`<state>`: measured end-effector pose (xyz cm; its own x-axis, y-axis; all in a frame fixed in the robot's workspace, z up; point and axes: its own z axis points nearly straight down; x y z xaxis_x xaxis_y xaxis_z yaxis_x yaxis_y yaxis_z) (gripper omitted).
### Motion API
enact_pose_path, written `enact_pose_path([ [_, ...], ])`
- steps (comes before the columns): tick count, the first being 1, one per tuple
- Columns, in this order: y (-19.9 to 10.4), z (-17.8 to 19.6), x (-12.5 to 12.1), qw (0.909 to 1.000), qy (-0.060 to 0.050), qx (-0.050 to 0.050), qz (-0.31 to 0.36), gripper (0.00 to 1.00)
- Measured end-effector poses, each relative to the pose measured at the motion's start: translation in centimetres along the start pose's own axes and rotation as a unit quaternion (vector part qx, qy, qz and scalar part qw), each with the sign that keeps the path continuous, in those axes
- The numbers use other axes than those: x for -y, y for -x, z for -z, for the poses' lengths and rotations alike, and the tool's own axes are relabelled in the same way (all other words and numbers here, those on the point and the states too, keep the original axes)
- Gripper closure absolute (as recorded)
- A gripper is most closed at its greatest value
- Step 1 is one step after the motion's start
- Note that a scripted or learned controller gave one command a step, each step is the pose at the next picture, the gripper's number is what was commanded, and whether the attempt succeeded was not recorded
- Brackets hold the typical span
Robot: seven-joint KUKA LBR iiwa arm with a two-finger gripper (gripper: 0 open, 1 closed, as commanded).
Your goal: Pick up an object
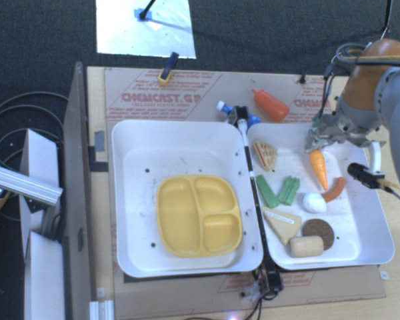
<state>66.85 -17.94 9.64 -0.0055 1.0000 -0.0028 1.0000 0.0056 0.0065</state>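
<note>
Counter [187,89], cardboard-topped, carries two shallow white bins side by side at centre frame.

Left bin [130,179]: holds a yellow divided tray [199,215], three compartments, sitting low and centre in the bin.

Right bin [370,225]: holds the small food-shaped items. Arm [377,89], grey with orange band, comes in at the upper right of the frame and reaches down over this bin's upper right corner.

Gripper [318,141] sits at the top of the right bin, directly above the stem end of the carrot [319,168]. Cannot tell whether it is apart or together, nor whether it touches the carrot.

Items in the right bin, roughly by size:
- brown round cookie [318,231], lower right
- pale bread roll [306,246], just below the cookie, touching it
- cheese wedge [282,221], left of the cookie
- two green pieces [279,191], mid bin
- carrot, orange, pointing down-frame
- sausage [334,189], just right of the carrot tip
- sandwich slice [265,155], upper left of the bin
- white egg [313,202], beside the sausage

Outside the bins, on the counter above: an orange bottle [271,105].
</note>
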Motion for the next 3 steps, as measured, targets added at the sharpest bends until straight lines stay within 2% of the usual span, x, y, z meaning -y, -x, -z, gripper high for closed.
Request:
enact_pose_path([
  [1,-3.1,5.5,5.2,1.0,0.0,-0.001,-0.002,1.0],
  [2,-8.8,14.8,11.3,1.0,0.0,-0.002,0.001,1.0],
  [3,-15.0,15.4,13.7,1.0,-0.003,-0.003,0.002,1.0],
])
